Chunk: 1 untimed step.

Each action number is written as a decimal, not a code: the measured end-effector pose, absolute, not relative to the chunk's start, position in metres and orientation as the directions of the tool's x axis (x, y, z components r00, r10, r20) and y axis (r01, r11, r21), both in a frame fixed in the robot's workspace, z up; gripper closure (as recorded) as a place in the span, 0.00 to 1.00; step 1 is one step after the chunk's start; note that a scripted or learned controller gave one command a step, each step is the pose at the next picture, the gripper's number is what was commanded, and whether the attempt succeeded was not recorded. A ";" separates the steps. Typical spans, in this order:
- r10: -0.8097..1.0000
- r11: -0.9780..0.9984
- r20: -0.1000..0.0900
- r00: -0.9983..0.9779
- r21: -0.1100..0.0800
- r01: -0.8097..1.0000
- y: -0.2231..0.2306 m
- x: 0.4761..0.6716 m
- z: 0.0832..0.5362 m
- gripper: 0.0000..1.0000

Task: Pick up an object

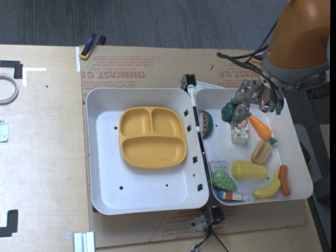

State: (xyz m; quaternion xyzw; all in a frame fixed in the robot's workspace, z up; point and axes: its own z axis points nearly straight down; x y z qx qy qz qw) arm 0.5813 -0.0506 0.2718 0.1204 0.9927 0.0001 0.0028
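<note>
The arm's gripper (pixel 242 111) hangs low over the back of the right bin (pixel 299 140), just above a small white carton (pixel 240 132) and beside a dark green toy (pixel 229 111) that sits at its left. Whether the fingers are wide, narrow or closed on anything I cannot tell — the metal parts blur into the green toy and the carton top, and nothing is clearly seen between them.

So the pick looks not yet done, as far as this view goes: every object appears to rest in the bin. The carrot (pixel 260 126) lies just right of the carton, a tan bread-like piece (pixel 261 151) below it, a yellow block (pixel 248 169) and banana (pixel 268 188) nearer the front, with an orange sausage shape (pixel 284 178), a bumpy green piece (pixel 224 181), a small tube (pixel 233 196) and a watermelon slice (pixel 206 124) against the left wall.

The left bin (pixel 105 193) carries a yellow divided plate (pixel 153 137).

What seems left — closing on the carton or green toy, then lifting clear
</note>
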 end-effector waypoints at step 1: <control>0.025 1.000 -0.006 -1.000 0.000 0.025 -0.064 0.616 0.510 1.00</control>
